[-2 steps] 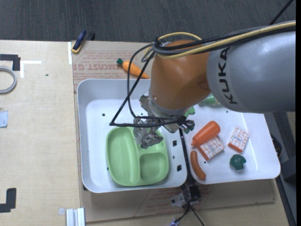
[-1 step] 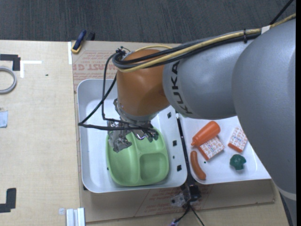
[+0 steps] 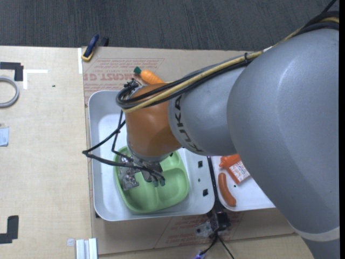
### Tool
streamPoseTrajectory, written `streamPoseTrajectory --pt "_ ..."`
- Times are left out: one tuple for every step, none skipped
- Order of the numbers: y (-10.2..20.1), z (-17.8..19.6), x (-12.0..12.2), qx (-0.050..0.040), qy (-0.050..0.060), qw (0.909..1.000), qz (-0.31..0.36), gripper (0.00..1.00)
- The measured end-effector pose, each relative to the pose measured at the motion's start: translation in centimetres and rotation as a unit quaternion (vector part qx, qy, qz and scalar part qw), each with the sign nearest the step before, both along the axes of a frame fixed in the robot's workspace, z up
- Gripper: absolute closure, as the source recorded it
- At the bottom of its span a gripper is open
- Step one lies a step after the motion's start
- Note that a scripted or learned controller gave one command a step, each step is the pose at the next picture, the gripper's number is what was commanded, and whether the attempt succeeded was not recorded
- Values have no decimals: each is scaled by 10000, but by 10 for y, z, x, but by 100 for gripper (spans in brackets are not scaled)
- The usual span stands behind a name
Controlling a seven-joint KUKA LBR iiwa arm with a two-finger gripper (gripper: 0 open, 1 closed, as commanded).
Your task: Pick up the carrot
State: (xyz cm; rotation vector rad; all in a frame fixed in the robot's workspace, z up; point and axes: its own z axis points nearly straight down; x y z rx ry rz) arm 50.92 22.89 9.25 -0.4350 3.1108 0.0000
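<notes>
Camera view: claw [image 3: 141, 176] low over the green tray [image 3: 172, 190], carrot [image 3: 149, 76] far off.
You can't tell whether the claw is apart or together. Your carrot lies beyond the left bin's [image 3: 102, 144] far rim, on the cardboard, long axis roughly left-right, green end left; the orange wrist sits between. The sausage [image 3: 227, 190] and packet [image 3: 237, 171] occupy the other bin.

You have a green divided dish [image 3: 173, 190] in the left white bin [image 3: 102, 144]; in the right bin [image 3: 253, 201], a sausage [image 3: 226, 190] beside what looks like a snack packet [image 3: 237, 171].
</notes>
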Motion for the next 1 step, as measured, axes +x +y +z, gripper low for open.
streamPoseTrajectory --pt "-36 136 -1 5 -15 10000 -39 100"
